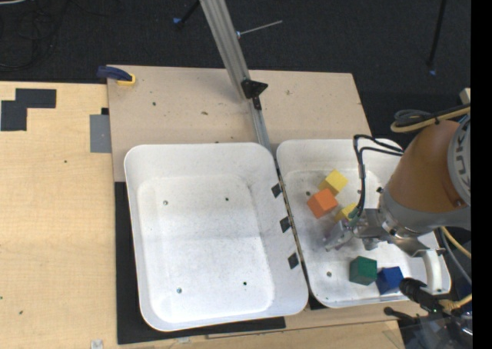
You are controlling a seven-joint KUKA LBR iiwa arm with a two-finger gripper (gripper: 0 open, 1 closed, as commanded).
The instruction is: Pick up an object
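Worktop (307, 105), tan board, two white bins on it.

Left bin (154, 178) and right bin (300, 159) sit side by side, edges touching, black clips along the join. Slanted aluminium rail (227, 40) rises from the board behind them; blue-and-yellow clamp (117, 74) at the far left corner.

Two bins sitting side by side on the bench (323, 109), four blocks (323, 202) lying in the right bin (307, 157), two far, two near.

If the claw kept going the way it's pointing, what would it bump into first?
Probably the orange block. The claw points left and slightly up toward it, though depth is hard to judge.
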